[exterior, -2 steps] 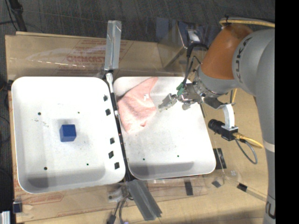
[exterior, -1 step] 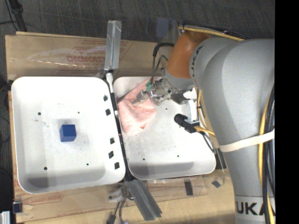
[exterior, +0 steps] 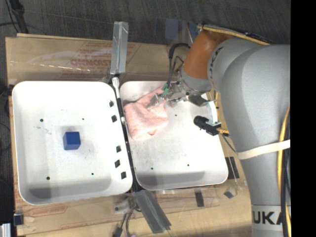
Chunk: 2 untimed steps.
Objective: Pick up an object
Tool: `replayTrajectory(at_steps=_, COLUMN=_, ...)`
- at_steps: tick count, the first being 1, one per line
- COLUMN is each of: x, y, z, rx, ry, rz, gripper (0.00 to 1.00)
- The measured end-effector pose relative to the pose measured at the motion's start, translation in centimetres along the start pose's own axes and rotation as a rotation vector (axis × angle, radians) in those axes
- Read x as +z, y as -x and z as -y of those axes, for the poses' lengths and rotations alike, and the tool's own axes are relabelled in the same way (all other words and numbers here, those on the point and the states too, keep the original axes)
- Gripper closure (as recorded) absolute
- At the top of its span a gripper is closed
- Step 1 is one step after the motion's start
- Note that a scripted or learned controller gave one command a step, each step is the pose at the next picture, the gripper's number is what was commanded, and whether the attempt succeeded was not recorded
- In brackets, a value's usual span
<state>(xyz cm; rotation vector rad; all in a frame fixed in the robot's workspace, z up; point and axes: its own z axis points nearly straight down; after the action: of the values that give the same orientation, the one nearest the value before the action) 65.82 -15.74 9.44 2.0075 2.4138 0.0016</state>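
Here, looking down from the camera view, I reach in from the right over the table [exterior: 59, 51], which carries 2 shallow white bins side by side. My gripper [exterior: 165, 97] hangs over the upper left part of the right bin [exterior: 197, 174], its tip right at the upper right edge of a pink cloth [exterior: 143, 116]. The cloth lies crumpled against that bin's left wall, spreading down and left from where I am. Whether I touch it or sit just above it I cannot tell from this slant, and how my gripper is set I cannot tell either; the tip is small and tangled with cables and shadow here. I would not claim I hold anything.

The cloth looks soft and light, limp, with folds that would bunch easily. I judge it best taken at a raised fold or by pinching down into the heap near its upper edge, since a flat layer would slip out from under me. It will sag and drag when lifted, but nothing about it is fragile.

In the left bin [exterior: 29, 90] sits 1 small blue cube [exterior: 71, 140], well apart from me. It looks stiff and light, with flat sides good for a squeeze, but the cloth is the nearer choice by far.
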Motion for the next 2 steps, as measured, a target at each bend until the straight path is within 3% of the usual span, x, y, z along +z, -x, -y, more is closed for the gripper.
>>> replayTrajectory(at_steps=2, x=0.2, y=-5.5, z=-0.9, rx=-0.194, ry=-0.005, rz=-0.001, gripper=0.0)
